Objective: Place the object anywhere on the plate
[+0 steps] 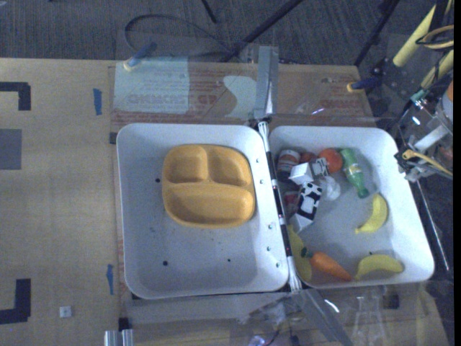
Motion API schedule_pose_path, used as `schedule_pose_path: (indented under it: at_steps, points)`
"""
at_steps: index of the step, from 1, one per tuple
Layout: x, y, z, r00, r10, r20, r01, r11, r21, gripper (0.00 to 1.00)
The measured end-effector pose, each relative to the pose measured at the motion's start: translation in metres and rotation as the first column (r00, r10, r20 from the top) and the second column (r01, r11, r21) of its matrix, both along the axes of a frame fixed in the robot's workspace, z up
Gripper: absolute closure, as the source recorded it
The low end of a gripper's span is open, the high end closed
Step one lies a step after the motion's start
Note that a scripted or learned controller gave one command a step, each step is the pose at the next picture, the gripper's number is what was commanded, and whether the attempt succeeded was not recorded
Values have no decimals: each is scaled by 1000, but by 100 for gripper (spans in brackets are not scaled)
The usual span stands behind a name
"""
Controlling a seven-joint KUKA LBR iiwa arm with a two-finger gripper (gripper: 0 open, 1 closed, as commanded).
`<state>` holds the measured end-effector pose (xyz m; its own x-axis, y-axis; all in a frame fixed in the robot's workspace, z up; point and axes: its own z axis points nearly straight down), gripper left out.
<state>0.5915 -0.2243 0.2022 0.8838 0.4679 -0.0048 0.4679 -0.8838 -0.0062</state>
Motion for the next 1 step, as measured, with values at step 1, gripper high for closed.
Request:
schedule_pose_path:
  at_steps: [1]
  points:
    - [-10,1,-84,936,353,2,-353,936,2,100]
